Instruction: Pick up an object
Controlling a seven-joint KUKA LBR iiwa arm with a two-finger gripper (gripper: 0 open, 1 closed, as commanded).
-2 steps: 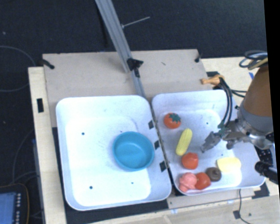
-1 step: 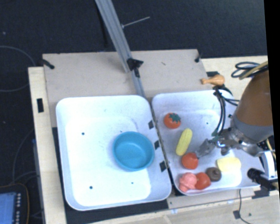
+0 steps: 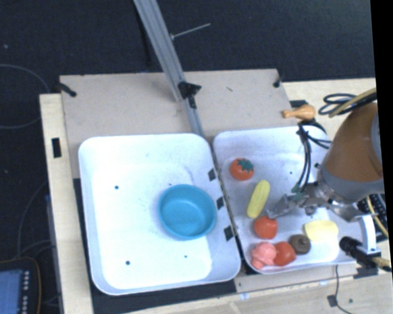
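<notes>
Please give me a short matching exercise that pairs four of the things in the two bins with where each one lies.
Things:
1. blue bowl
2. corn cob
3. pink toy
4. tomato with green stem

Places:
A. near corner of the right bin, by the divider
B. middle of the right bin, lying slantwise
C. left bin
D. far part of the right bin, near the divider

Pairs: 1-C, 2-B, 3-A, 4-D

bowl [image 3: 186, 211] in left bin [image 3: 109, 166]; toy foods [image 3: 257, 199] in right bin [image 3: 270, 144].
</notes>
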